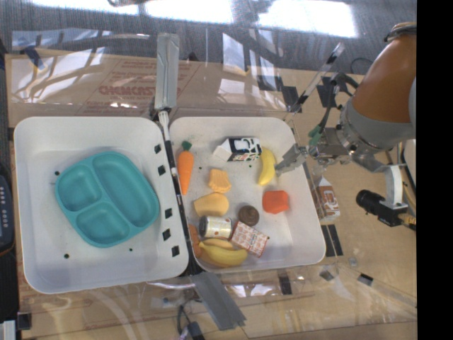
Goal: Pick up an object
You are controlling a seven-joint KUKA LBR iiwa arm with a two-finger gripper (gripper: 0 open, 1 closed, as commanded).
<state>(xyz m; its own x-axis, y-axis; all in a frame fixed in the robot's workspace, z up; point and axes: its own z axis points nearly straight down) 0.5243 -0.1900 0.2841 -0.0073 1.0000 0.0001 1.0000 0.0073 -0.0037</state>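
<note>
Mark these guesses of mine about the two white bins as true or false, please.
1. The teal divided plate lies in the left bin. True.
2. The carrot lies in the left bin. False: it lies in the right bin, along its left wall.
3. Two bananas are in the right bin. True: a small one near the claw, a larger one at the front.
4. The claw grips the orange block. False: the block lies in the bin, apart from the claw.

Teal divided plate (106,197) lies in left bin (35,261); toy foods crowd right bin (311,239).
</note>
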